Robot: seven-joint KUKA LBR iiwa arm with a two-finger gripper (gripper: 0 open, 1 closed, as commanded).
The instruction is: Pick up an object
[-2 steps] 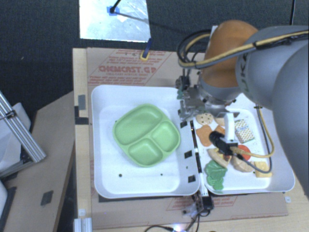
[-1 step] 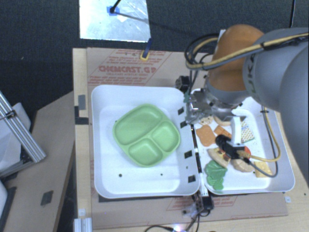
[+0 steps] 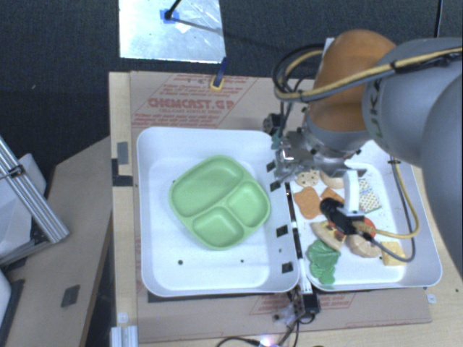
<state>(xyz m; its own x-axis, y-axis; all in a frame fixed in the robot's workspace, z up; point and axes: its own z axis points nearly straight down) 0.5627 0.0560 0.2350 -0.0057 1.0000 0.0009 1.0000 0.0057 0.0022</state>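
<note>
Hanging over the right bin [image 3: 418, 257], the gripper [image 3: 325, 170] has a cookie [image 3: 307, 177] just beside it and the green plate [image 3: 219, 201] well apart; whether it is spread I cannot tell.

Red-printed cardboard [image 3: 192, 103] on bench [image 3: 79, 186]; shiny sheet [image 3: 145, 35] behind; metal rail [image 3: 32, 201] far left.

The left bin [image 3: 155, 259] has open floor along its near edge, its left edge and both near corners; the green divided plate [image 3: 219, 202] takes up its middle. Over the right bin [image 3: 428, 270] the arm [image 3: 412, 100] overhangs the far half (whatever lies beneath is hidden). Toy food crowds that bin's left side: a cookie [image 3: 307, 177], an orange slice [image 3: 307, 203] and a green leafy piece [image 3: 323, 260] at the near left corner. A yellow wedge [image 3: 391, 251] lies toward the near edge. Bare floor shows by the near right corner.
</note>
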